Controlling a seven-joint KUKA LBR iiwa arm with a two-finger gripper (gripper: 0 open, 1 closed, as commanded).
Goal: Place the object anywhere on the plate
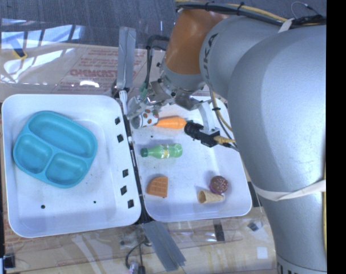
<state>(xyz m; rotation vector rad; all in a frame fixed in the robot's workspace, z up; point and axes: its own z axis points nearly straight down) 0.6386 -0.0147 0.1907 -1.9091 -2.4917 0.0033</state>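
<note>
The blue divided plate (55,148) lies bare in the left bin (24,221), open from above. Right of the plate, the grey arm (264,96) overhangs the carrot (172,123) and green bottle (161,151).

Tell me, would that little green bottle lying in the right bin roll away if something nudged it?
Probably. The green bottle lies on its side and looks round, so a sideways push would likely roll it across the smooth right bin. It looks like a small plastic toy, so probably light and stiff.
</note>
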